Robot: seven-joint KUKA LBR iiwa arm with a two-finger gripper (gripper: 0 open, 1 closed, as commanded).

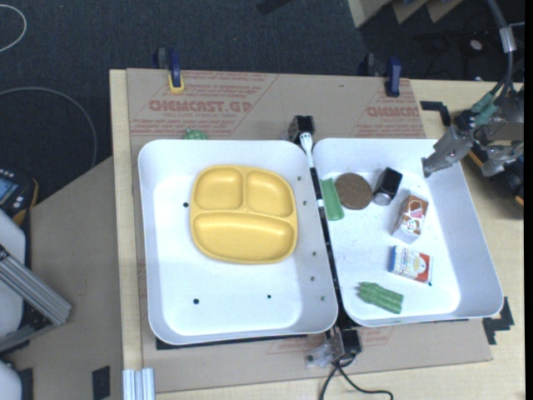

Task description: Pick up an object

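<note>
The gripper (439, 158) is seen over the right bin's (475, 261) far right corner; whether it is open cannot be told, and nothing is seen in it. A brown disc (354, 191), two small cartons (410, 217) and green pieces (381, 297) are spread inside that bin.

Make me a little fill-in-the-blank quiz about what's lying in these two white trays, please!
1. The yellow divided plate lies in the ____ bin.
2. The brown disc lies in the ____ bin.
3. The yellow divided plate has ____ compartments.
4. The gripper is at the right bin's upper ____ corner.

Missing words: left; right; three; right.
</note>
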